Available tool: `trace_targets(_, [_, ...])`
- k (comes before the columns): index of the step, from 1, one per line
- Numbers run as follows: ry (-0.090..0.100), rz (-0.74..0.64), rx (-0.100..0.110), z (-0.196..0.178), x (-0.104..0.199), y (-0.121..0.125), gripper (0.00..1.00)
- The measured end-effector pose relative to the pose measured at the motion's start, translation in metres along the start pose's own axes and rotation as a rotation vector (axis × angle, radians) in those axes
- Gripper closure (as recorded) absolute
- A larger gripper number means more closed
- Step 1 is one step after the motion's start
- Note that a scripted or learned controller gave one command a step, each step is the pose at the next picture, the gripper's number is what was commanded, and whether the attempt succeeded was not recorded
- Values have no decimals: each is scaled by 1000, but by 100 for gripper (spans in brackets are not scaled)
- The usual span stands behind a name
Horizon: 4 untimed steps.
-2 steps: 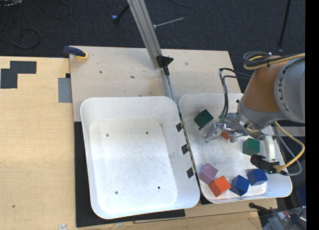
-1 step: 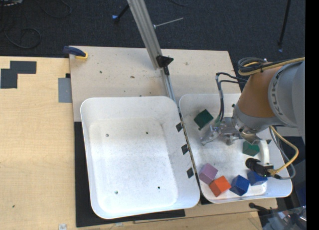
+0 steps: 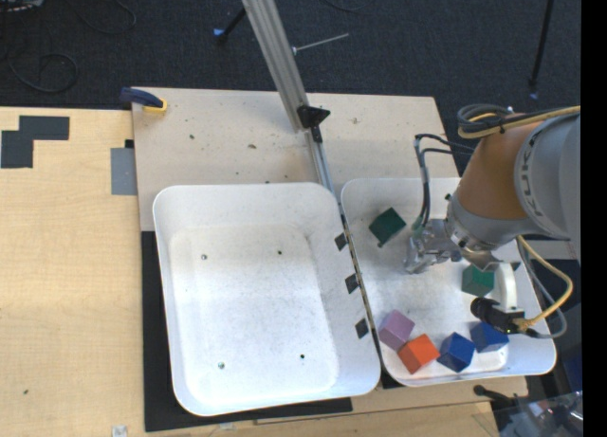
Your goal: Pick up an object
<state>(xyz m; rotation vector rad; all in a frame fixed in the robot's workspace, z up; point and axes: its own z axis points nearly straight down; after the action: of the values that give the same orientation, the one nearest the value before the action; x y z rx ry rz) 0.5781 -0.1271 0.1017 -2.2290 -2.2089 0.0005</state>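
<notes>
The right bin (image 3: 446, 369) holds several blocks. A dark green block (image 3: 387, 226) lies near its back left. A lighter green block (image 3: 479, 281) sits by the right wall. A purple block (image 3: 396, 327), an orange block (image 3: 417, 353) and two blue blocks (image 3: 456, 351) (image 3: 488, 336) cluster at the front. My gripper (image 3: 418, 257) hangs low over the bin's middle, to the right of the dark green block and apart from it. Nothing shows between its fingers.
The left bin (image 3: 190, 227) stands beside the right one, with black clips along the shared wall. A slanted aluminium rail (image 3: 280, 56) rises behind the bins. Cables loop around the arm's wrist at the right. A blue-and-yellow clamp (image 3: 144, 99) sits at the bench's far left corner.
</notes>
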Motion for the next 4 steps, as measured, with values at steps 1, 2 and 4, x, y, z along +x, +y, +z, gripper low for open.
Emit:
trace_targets(1, [-3, -7, -6, -63, -1, 1, 100])
trace_targets(2, [-3, -9, -5, -106, -1, 4, 100])
trace_targets(4, [0, -12, 1, -127, 40, -9, 100])
